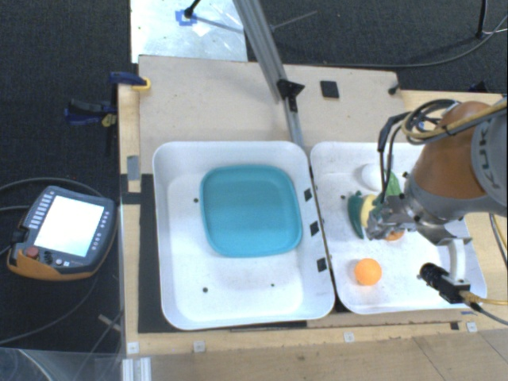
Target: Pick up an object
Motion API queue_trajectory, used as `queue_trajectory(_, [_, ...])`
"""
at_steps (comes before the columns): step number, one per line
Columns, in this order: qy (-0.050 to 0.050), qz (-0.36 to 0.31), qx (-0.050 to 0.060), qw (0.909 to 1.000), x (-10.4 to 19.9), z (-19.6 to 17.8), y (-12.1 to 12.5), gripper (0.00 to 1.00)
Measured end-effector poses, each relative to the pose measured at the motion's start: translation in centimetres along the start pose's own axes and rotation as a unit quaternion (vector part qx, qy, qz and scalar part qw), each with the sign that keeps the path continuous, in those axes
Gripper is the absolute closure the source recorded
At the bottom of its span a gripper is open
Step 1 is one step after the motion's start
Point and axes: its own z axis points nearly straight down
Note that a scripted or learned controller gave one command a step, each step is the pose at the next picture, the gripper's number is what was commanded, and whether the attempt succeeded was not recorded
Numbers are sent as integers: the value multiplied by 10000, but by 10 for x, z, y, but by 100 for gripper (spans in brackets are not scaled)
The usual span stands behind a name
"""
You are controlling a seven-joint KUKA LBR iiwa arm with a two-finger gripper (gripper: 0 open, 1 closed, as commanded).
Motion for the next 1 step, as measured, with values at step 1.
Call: queue_trajectory(1, [2,-4,2,10000,-1,-46,-7,100])
